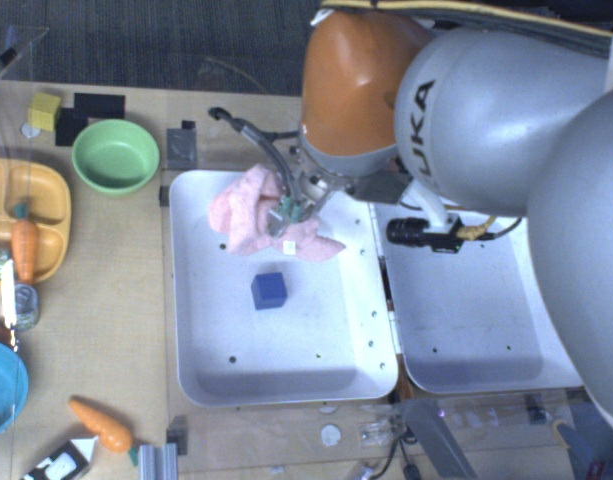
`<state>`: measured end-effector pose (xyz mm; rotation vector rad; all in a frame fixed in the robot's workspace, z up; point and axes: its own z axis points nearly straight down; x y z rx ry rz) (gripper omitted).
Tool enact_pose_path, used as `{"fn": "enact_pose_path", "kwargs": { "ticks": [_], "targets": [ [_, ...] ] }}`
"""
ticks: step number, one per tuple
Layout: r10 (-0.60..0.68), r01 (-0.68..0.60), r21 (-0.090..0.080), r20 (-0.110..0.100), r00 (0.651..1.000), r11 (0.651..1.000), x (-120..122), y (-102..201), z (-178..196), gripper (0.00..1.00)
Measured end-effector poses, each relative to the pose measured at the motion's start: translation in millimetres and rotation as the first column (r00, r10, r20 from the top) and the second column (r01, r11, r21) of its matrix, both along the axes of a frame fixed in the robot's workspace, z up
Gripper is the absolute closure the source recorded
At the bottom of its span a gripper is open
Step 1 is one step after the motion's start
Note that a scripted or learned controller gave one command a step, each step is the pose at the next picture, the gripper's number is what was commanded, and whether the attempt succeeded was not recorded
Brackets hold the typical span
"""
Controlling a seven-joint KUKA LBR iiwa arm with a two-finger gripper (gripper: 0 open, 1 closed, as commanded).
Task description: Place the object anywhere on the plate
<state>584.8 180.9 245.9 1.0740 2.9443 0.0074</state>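
A crumpled pink cloth lies at the back of the left bin. My gripper is down on the cloth's right side, touching it, with the cloth bunched around its tip. A small blue cube sits in the middle of the same bin, just in front of the cloth and apart from the gripper. On the bench to the left are a yellow divided plate and, at the lower left edge, part of a blue plate.
A green bowl stands behind the left bin's far-left corner. An orange carrot rests on the yellow plate, and another carrot lies at the front left. The arm's bulk hangs over the right bin.
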Motion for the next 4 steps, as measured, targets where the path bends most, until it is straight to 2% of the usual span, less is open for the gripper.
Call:
{"fn": "enact_pose_path", "kwargs": {
  "ticks": [1, 2, 3, 4],
  "targets": [
    [0.051, -0.051, -0.002, -0.011, 0.999, 0.999, 3, 40, -93, 1.0],
    [-0.292, 0.292, -0.003, -0.01, 0.956, 0.956, 16, -10, -123, 1.0],
    [-0.313, 0.313, -0.002, -0.008, 0.95, 0.95, 62, -33, -120, 1.0],
    [-0.208, 0.208, -0.001, -0.007, 0.978, 0.978, 42, 23, -70, 1.0]
  ]
}}
